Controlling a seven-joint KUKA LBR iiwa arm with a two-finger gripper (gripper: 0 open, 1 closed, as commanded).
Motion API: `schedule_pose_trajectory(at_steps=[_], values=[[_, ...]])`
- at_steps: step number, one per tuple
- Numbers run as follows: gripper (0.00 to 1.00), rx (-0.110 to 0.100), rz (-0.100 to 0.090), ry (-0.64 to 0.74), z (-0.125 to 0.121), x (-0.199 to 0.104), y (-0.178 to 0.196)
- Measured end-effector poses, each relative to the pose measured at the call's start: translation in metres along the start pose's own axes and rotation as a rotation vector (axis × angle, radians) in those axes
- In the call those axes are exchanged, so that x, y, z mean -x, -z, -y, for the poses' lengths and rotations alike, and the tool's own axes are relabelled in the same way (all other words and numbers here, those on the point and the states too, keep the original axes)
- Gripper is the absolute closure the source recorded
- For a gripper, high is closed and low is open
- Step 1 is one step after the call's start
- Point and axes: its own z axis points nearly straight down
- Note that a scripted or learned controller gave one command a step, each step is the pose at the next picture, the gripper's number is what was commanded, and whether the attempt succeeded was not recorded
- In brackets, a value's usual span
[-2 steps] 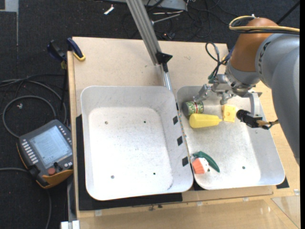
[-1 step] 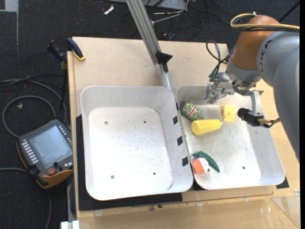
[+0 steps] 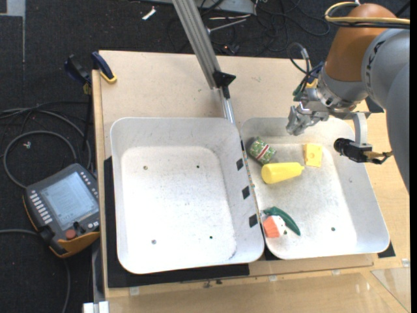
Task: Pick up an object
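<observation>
Hovering jaws (image 3: 298, 124) above right bin's (image 3: 365, 201) far rim; gap between them unclear; nothing visibly held

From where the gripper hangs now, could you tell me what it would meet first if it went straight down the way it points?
Most likely bare floor of the right bin near its far edge. The gripper hangs beyond the yellow block and the green-patterned item, so it probably misses both, though depth is hard to judge.
</observation>
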Motion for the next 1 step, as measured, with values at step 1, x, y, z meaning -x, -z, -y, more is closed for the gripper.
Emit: schedule_pose_trajectory(at_steps=[1], values=[[1.00,0.001,0.000,-0.001,0.0068,-0.0002,0.0599]])
